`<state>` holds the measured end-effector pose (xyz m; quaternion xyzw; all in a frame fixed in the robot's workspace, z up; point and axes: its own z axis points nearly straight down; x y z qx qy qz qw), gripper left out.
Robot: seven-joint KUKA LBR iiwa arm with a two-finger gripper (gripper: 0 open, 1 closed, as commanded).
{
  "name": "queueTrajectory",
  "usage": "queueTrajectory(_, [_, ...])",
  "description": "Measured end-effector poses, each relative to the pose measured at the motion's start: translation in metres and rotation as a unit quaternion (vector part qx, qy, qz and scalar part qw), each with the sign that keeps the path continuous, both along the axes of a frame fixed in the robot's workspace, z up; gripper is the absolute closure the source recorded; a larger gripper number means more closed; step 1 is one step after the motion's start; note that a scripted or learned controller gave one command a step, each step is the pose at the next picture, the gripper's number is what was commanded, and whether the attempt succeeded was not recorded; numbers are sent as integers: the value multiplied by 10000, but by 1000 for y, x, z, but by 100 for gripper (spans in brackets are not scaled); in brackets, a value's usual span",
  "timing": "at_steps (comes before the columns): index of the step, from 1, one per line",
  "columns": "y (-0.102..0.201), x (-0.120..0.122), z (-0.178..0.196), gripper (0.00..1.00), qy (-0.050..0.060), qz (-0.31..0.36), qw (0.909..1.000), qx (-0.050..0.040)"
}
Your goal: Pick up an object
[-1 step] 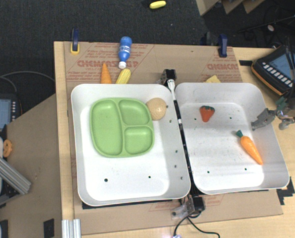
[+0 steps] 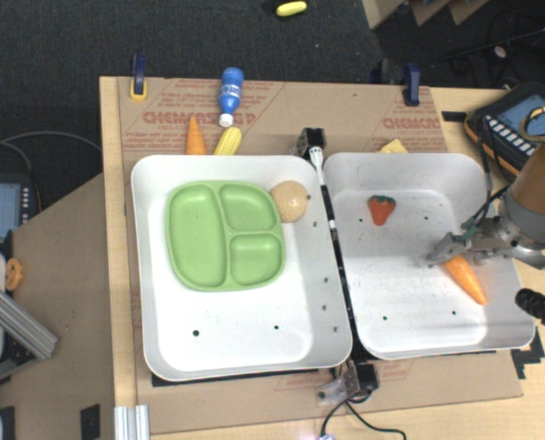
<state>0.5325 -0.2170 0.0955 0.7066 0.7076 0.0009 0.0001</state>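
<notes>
right at the claw [image 2: 449, 251], in the right bin [image 2: 410, 333], lies the carrot [image 2: 465, 278]. its thick end sits just under the claw tips, and its body goes away from the claw toward the near right corner of the bin, so the long axis runs on a slant, thin tip pointing to that corner. i cannot tell if the claw is open or closed, and i cannot tell if it touches the carrot or only hangs beside it. farther from the claw, to its left and a little behind, is the strawberry [image 2: 381, 209], well apart. i judge the carrot is the nearer target; a good grip would need the claw turned across the slanted axis, not along it.
</notes>
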Motion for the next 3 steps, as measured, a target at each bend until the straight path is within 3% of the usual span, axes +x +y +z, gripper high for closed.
queueTrajectory(1, [-1, 0, 10, 100, -13, -6, 10000, -14])
queueTrajectory(2, [47, 104, -7, 100, -59, 37, 10000, -25])
queueTrajectory(3, [124, 80, 68, 100, -26, 34, 10000, 10])
